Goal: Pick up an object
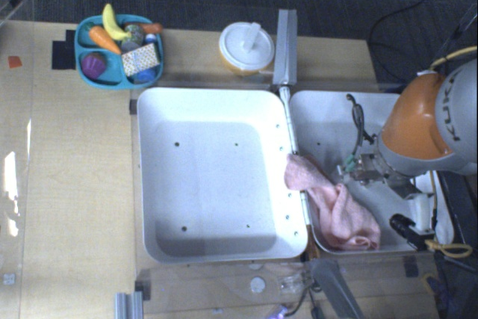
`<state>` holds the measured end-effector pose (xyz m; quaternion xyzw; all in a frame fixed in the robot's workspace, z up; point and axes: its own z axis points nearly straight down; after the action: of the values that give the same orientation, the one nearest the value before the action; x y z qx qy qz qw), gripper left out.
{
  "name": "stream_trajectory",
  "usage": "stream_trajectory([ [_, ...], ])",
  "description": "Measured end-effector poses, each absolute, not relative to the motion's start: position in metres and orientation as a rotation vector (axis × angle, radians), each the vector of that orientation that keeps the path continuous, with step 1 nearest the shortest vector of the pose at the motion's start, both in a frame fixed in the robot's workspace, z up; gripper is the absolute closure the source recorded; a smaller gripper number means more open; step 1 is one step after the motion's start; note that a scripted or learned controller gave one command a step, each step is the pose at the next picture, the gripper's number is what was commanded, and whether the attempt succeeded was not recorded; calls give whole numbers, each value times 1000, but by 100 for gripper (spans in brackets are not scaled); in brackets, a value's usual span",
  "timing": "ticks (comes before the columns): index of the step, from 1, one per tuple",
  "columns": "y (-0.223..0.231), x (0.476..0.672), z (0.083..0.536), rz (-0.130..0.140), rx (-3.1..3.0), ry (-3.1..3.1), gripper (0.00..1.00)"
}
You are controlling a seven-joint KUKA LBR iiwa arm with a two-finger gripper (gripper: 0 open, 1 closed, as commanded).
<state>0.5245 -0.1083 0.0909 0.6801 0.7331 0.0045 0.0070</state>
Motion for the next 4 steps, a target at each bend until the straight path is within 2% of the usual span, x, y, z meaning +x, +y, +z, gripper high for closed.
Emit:
stream_trajectory([
  [1,-144,513,92,9,1877,2505,0],
  [2,-107,543,91,12,1598,2687,0],
  [3,-108,543,91,12,1598,2687,0],
  [4,-91,561,90,12,1747,2595,0],
])
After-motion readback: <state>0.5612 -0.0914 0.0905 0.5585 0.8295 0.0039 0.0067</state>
